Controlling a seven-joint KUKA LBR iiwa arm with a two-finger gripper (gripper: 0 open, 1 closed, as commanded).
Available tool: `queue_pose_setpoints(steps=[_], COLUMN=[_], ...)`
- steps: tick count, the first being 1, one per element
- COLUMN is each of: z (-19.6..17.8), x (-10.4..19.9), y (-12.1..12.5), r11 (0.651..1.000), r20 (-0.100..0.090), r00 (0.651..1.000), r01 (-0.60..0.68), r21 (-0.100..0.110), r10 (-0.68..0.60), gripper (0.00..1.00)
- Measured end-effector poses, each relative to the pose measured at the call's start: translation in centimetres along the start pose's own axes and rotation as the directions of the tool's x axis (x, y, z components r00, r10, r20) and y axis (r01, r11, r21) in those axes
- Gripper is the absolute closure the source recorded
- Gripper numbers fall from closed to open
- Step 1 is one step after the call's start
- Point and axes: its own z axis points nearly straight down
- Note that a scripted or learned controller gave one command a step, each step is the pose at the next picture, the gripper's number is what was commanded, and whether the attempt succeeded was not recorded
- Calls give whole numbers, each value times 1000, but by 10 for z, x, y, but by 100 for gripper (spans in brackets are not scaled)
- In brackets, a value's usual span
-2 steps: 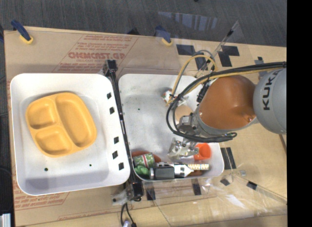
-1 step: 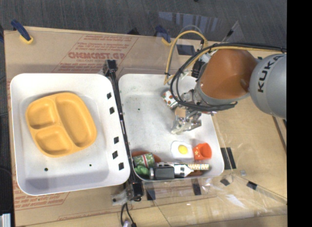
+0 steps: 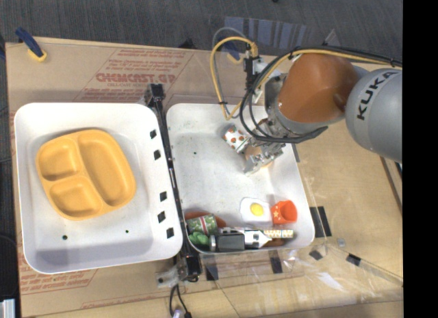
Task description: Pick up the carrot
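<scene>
Grey arm with orange band [image 3: 311, 87] reaches in from the right over the upper part of the right white bin [image 3: 205, 180], yellow and black cables looped around the wrist; two-finger gripper [image 3: 259, 161] hangs low in the bin's upper right area, fingers pointing down toward the floor, nothing visible between them, cannot tell whether they are spread or closed from this angle. Small white object with red spots [image 3: 235, 138] lies just beside the gripper on its left, looks close to touching the wrist hardware, can't confirm contact. Other items are crowded along the near edge of the right bin: white fried-egg toy with yellow yolk [image 3: 254, 208], orange-red cup-like piece [image 3: 284, 212] just beside it on the right, green and white can [image 3: 202, 225] lying tilted at the lower left, dark grey block [image 3: 229, 242] next to the can, small orange striped piece [image 3: 279, 232] under the red cup. Carrot: not sure which item it is, possibly the thin red-orange strip [image 3: 198, 215] behind the can, well apart from the gripper. Left white bin [image 3: 89, 115] holds a yellow three-compartment plastic tray [image 3: 85, 171], compartments bare. Black clips [image 3: 161, 152] run along the seam between the bins. Both bins sit on brown cardboard [image 3: 130, 70]
</scene>
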Motion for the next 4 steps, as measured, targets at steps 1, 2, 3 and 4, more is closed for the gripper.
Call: queue_pose_setpoints(steps=[1,2,3,4], z=[0,3,-56,-60], x=[1,-40,-41,-27], y=[1,74,123,88], r11=[1000,970,858,869], r20=[0,6,0,1], r00=[1000,970,858,869], r01=[-2,242,514,495], r21=[-2,-7,-1,-2], r10=[2,-242,-514,-495], gripper=[0,0,0,0])
